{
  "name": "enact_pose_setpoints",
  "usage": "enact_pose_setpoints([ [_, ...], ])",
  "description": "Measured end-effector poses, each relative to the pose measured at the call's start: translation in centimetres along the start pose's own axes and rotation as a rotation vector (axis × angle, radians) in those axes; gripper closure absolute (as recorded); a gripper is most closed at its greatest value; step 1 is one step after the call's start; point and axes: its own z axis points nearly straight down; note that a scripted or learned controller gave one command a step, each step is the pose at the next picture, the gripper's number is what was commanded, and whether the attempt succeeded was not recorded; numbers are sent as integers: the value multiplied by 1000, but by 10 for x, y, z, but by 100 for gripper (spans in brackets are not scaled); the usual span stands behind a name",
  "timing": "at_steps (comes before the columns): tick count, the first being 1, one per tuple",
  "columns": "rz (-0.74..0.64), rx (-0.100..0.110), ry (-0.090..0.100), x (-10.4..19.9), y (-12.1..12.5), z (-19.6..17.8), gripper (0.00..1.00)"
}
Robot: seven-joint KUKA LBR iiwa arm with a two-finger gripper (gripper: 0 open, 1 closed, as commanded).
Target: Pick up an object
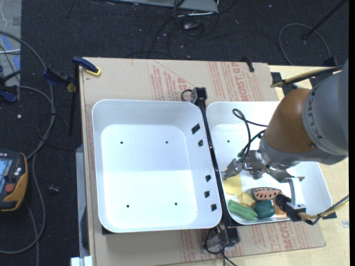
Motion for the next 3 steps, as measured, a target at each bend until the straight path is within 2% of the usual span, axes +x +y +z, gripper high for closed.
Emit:
enact_pose_setpoints([
  [1, 1, -4, -1, -1, 1, -12, 100],
  [2, 0, -4, 0, -1, 6, -73, 100],
  [3, 0, -2, 0, -2, 3, -115, 100],
])
